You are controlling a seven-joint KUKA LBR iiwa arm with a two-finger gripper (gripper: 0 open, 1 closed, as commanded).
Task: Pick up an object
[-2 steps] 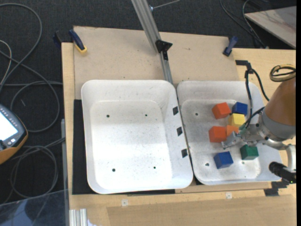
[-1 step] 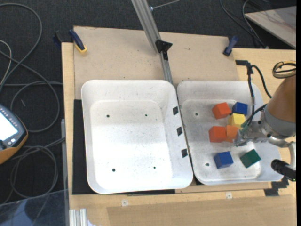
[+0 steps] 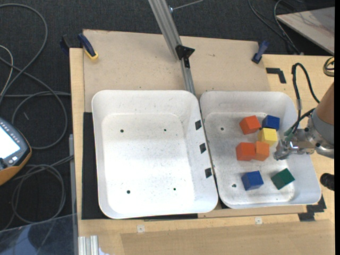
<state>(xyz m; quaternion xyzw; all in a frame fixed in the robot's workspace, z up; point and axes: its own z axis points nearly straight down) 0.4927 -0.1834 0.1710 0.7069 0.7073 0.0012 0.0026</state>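
Note:
The right bin (image 3: 223,116) holds several small blocks. An orange block (image 3: 249,124) lies near a blue one (image 3: 271,122) at the back. A yellow block (image 3: 268,135) sits just in front of them, touching two orange blocks (image 3: 252,151). Nearer the front lie a blue block (image 3: 252,180) and a green block (image 3: 282,178). My gripper (image 3: 282,150) reaches in from the right, low over the bin, just right of the orange pair and the yellow block and above the green block. No block shows between its tips.
The left bin (image 3: 143,153) lies beside the right one, with black clips (image 3: 202,147) along their shared rim. A metal pole (image 3: 170,28) slants up from the bench's back. Cables run over the floor at left and past the right bin's rim.

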